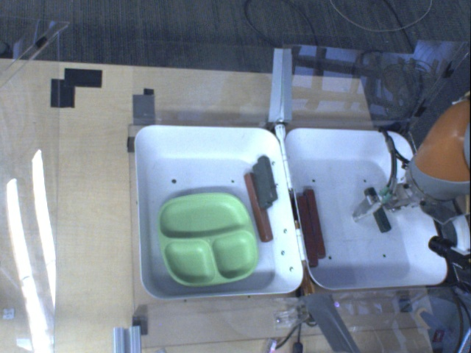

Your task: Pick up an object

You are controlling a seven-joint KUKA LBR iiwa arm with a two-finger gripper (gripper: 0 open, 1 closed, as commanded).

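I see my gripper [374,210] low over the right bin [346,259], fingers spread and holding nothing; the brown bar [310,225] lies well clear by the left wall, so a grab there needs a sideways shift.

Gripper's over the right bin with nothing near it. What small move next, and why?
Probably shift the gripper left toward the dark brown bar lying along the right bin's left wall. It is the nearest thing to pick, and the gripper sits apart from it, over bare floor.
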